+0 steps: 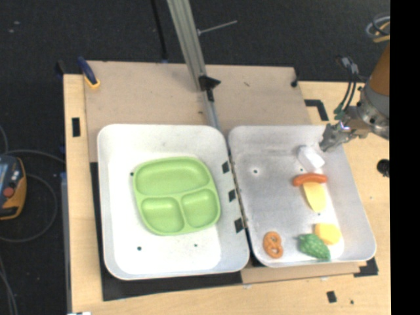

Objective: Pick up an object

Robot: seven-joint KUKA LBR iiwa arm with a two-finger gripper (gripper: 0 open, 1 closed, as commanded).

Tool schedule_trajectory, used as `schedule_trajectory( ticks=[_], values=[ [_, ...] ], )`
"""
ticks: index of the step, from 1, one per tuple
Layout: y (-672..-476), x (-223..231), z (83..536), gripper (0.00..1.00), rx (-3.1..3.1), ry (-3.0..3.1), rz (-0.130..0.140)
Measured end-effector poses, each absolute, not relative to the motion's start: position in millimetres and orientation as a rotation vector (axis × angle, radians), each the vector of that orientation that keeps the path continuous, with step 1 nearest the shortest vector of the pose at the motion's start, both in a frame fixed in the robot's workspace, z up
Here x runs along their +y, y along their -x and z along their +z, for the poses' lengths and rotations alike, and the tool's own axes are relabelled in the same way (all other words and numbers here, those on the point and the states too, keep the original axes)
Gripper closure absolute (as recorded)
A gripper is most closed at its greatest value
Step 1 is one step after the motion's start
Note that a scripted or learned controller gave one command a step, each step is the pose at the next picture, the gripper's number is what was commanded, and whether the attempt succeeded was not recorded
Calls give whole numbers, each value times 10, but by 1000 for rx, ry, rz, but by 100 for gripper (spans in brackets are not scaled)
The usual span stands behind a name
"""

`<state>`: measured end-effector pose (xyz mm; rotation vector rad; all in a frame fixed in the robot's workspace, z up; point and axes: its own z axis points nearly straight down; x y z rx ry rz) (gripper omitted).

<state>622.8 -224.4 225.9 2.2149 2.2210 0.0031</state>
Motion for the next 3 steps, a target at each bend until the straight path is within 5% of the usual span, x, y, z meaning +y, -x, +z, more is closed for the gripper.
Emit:
schedule_trajectory(
  ticks=[3],
  values=[
    [-5679, -761, 2414, 100, 2229, -2214, 2]
  ],
)
